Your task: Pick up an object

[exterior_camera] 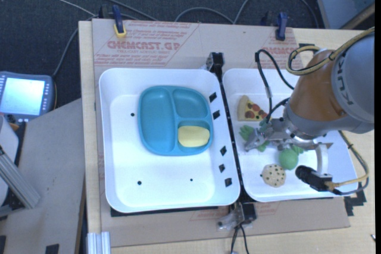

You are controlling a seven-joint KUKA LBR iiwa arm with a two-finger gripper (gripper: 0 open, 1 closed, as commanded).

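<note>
reaching in from the right of the frame, the grey-and-orange arm [333, 92] hangs its gripper [265, 138] low over the right bin [345, 151]; whether it is released or clenched cannot be told. nearest, at lower right, lies a speckled cookie [274, 175], a green toy [290, 158] just above it. a pizza slice [250, 109] sits farther back. at centre-left, the left bin [119, 146] holds a blue divided plate [166, 119] carrying a yellow piece [194, 135].

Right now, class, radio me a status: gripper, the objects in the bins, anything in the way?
Gripper low in right bin, over green toy; grasp unconfirmed. Pizza slice, cookie, green ball crowd close. Yellow piece sits in blue tray, left bin.
</note>
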